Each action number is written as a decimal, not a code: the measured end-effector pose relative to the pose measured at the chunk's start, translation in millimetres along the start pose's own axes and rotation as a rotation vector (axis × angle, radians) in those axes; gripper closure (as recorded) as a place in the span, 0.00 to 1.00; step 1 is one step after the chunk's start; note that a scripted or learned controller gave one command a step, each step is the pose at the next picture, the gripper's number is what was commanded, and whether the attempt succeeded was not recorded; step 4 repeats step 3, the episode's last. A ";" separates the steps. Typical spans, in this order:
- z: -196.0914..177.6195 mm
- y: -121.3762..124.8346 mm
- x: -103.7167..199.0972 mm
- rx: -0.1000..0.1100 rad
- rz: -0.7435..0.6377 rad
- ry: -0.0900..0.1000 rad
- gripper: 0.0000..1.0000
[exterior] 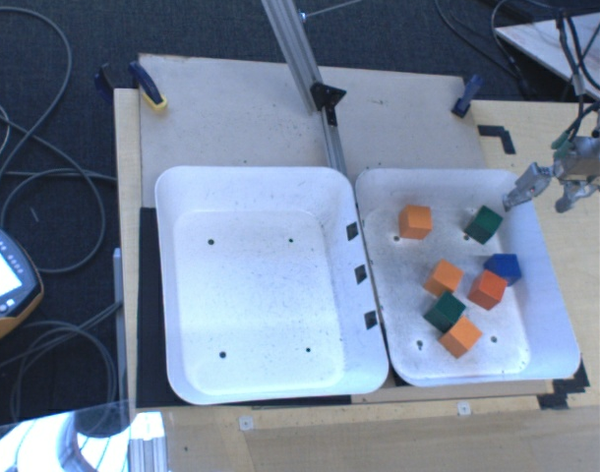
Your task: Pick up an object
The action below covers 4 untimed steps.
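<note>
Pincer (546,193) hangs over the right bin's (546,264) far right rim, fingers spread, gripping nothing; nearest green cube (484,225) lies just left, slightly nearer.

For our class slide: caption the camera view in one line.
Gripper open above right bin holding seven blocks.

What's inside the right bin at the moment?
The right bin holds seven blocks: three orange, two green, one blue, one red. Some touch, hiding their facing sides. The gripper is at the bin's right rim.
</note>
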<state>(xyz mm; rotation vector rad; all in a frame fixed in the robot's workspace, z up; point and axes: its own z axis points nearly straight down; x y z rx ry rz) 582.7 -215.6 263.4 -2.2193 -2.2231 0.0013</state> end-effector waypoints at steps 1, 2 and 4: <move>10.3 -5.5 87.2 0.001 -0.007 0.005 0.00; -41.2 64.4 46.8 -0.011 0.000 -0.004 0.00; 18.2 11.9 39.6 0.007 0.005 0.002 0.00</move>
